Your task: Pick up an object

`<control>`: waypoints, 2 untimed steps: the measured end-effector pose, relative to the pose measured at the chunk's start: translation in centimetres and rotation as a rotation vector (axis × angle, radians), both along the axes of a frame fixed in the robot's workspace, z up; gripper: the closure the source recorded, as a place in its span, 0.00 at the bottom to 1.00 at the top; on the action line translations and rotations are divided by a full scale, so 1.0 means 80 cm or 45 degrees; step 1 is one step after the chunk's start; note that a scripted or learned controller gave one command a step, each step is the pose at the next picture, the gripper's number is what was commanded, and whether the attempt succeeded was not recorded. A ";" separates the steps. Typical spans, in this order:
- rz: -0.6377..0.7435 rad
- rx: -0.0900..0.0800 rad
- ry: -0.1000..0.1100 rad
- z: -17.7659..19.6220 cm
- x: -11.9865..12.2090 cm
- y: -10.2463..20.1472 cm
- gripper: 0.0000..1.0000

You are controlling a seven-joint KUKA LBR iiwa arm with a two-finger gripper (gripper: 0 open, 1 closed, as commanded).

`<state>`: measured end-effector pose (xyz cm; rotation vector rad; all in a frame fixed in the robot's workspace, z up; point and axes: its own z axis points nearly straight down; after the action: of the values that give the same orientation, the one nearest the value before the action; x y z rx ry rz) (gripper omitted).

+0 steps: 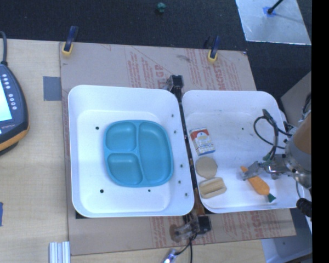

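Observation:
The right bin (230,106) holds a small red and white carton (202,141), a round tan disc (206,166), a pale bread-like block (212,187) and an orange carrot (259,186) with a green tip. My gripper (263,169) reaches in from the right edge and hovers at the upper end of the carrot, near the bin's front right corner. Its metal parts overlap the carrot's top, and I cannot tell whether they touch it. The carrot lies on the bin floor.
A blue divided plate (138,153) lies in the left bin (82,108). Black cable (263,127) loops over the right bin behind the gripper. A tablet-like pendant (3,106) rests at the far left of the bench. Clamps (213,48) hold the board at the back.

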<state>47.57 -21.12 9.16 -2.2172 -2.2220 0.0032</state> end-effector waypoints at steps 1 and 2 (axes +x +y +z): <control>0.005 -0.001 -0.001 0.000 0.077 0.000 0.00; 0.005 0.000 0.001 0.000 0.001 0.037 0.00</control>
<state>47.65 -18.13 9.13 -2.2124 -2.2256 0.0040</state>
